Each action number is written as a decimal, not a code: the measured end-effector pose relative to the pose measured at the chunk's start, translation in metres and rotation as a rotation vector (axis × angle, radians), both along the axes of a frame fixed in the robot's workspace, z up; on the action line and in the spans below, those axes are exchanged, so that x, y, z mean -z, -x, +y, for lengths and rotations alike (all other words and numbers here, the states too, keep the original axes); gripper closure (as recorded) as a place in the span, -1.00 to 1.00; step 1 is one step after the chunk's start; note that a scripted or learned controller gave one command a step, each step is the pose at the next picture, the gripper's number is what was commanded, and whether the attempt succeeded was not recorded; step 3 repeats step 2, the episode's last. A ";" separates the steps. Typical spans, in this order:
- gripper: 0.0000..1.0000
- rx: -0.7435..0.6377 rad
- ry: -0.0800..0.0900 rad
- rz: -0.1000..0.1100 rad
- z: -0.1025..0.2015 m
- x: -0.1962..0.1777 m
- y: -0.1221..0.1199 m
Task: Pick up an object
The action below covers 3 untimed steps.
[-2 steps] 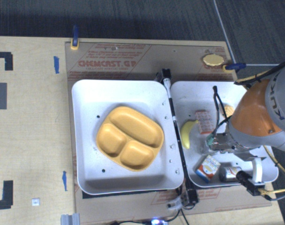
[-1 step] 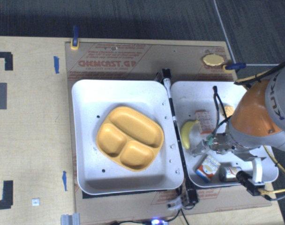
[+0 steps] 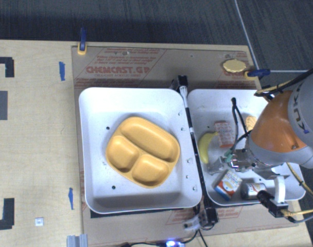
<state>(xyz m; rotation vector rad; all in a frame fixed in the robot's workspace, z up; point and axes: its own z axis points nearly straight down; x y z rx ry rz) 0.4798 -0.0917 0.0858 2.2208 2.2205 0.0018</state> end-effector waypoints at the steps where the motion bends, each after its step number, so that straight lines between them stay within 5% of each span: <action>1: -1.00 -0.001 -0.001 -0.001 -0.002 0.000 0.000; 3: -1.00 0.000 -0.001 -0.001 -0.002 0.000 0.000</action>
